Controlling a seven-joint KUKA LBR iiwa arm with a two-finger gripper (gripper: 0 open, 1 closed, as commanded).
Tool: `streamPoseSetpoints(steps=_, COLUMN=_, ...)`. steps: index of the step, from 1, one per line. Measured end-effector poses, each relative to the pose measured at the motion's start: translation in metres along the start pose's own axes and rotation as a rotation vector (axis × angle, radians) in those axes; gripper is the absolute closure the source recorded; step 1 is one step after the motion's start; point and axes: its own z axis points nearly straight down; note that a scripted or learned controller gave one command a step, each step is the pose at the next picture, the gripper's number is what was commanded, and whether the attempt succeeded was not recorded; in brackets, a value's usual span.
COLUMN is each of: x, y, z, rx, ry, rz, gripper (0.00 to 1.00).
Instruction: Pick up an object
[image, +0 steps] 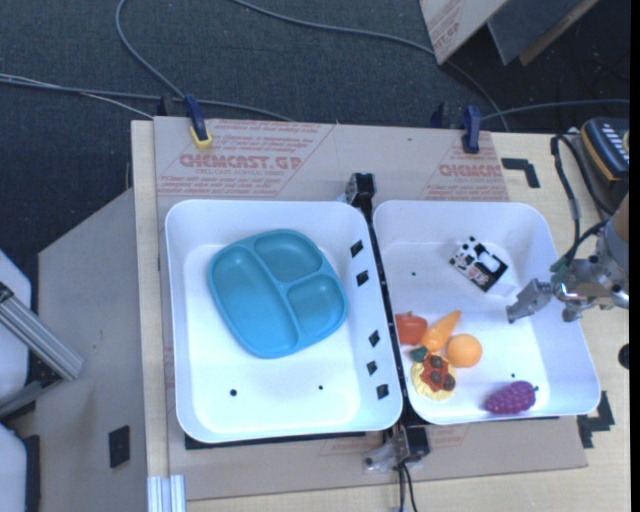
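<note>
1. I see the desk (250, 150) with two white bins side by side; brown printed board under them, clamped at the far edge.
2. Left bin (200, 400): one blue divided plate (277, 292), three compartments, lying flat toward the far half of the bin, tilted a bit relative to the bin walls.
3. Right bin (560, 330): candidates for the pick sit mostly along its near-left side. A red piece (410, 327) is by the divider, an orange carrot-shaped piece (443, 326) touching it, and a round orange fruit (463, 350) just beside those.
4. Near-left corner of the right bin: small pizza-slice toy (434, 377) with dark and red toppings, just below the orange fruit.
5. Purple grape bunch (511, 397) by the near wall, apart from the cluster.
6. Black-and-white small object (478, 262) in the far half of the right bin, alone.
7. Jaws (527, 300) over the right side of the right bin, arm coming in from the right. Nothing between them; I can't tell if they're open or closed. They're well apart from the fruit cluster and nearer the black-and-white object.
</note>
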Motion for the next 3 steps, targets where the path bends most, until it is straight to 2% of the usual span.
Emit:
streamPoseSetpoints(steps=1, x=0.001, y=0.003, z=-0.007, rx=-0.014, ry=-0.004, rz=-0.004, gripper=0.00)
streamPoseSetpoints(steps=2, x=0.000, y=0.009, z=0.037, rx=-0.010, ry=-0.002, rz=-0.004, gripper=0.00)
streamPoseSetpoints(steps=3, x=0.003, y=0.011, z=0.100, rx=-0.008, ry=-0.001, rz=-0.005, gripper=0.00)
